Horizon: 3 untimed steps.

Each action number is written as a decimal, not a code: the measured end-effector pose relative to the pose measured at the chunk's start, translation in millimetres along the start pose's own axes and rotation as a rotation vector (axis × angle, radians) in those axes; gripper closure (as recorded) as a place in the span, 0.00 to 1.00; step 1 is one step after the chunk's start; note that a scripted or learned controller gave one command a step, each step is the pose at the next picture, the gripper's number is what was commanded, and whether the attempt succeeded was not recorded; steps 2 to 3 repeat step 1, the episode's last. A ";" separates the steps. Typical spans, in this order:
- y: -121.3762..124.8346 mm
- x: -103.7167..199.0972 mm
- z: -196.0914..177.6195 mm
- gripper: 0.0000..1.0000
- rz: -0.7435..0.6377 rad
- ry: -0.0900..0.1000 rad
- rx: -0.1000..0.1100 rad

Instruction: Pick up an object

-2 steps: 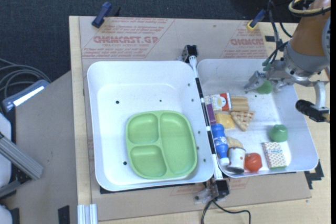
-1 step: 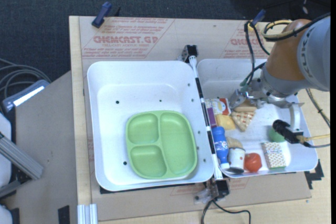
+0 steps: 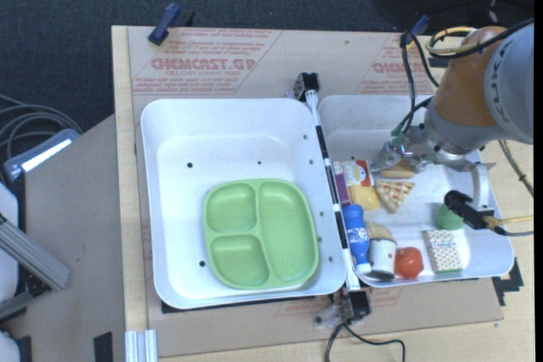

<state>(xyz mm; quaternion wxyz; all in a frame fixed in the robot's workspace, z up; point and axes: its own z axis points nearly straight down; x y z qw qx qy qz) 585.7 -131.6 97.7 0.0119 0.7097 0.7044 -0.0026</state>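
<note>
The arm point(image 3: 484, 89) enters from the right, and its grey body with the orange band covers the upper right part of the right bin point(image 3: 356, 110). The gripper point(image 3: 399, 155) sits low over the middle of that bin, its metal parts bunched just above a tan waffle-patterned wedge point(image 3: 395, 193); whether it is spread or closed cannot be told from this slant, and nothing can be seen held by it. The objects available for picking lie in the lower half of the right bin. Along its left wall stands a row: a small printed packet with red and purple marks point(image 3: 349, 176), a yellow block point(image 3: 363, 197) just beside the wedge, and a blue-and-white tube point(image 3: 355, 235) lying lengthwise. Near the front edge lie a pale cylinder with a dark end point(image 3: 381, 258) and a red rounded item point(image 3: 409, 262), touching or almost touching. To the right lie a patterned pale square packet point(image 3: 446, 251) and a green rounded item point(image 3: 447, 217), the latter partly covered by a black part and cable. The left bin point(image 3: 170, 140) holds a green three-compartment tray point(image 3: 259, 231). Both bins rest on a cardboard sheet point(image 3: 212, 55) printed with red lettering.
</note>
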 end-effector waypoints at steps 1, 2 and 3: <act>22.1 61.6 -88.4 1.00 -0.009 0.021 0.012; 22.1 61.6 -88.4 1.00 -0.009 0.021 0.012; 22.1 61.6 -88.4 1.00 -0.009 0.021 0.012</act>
